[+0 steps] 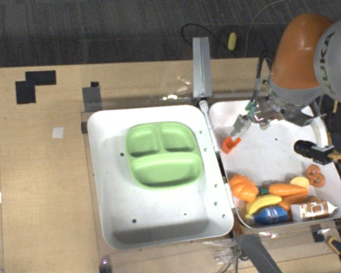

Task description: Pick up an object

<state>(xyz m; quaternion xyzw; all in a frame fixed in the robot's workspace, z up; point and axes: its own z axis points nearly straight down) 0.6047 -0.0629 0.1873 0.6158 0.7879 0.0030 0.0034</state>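
The claw (pixel 237 131) is low in the right bin (pixel 268 153), near the bin's top left corner. Its tip is right at a small red block (pixel 230 144). The block is bright orange-red, short and chunky, and it looks a bit tilted. It is by itself on the white floor of the bin, close to the left wall. I cannot tell if the claw is open or closed, or if it has hold of the block. The other toys are well apart from the block, bunched along the bottom of the same bin: an orange pepper (pixel 242 187), a yellow banana (pixel 262 203), a carrot (pixel 286 189), a blue toy (pixel 270 215), a white bottle (pixel 311 210) and a brown pretzel (pixel 315 176). The left bin (pixel 116 228) on the table (pixel 42 175) has a green plate (pixel 163 153) with three parts.
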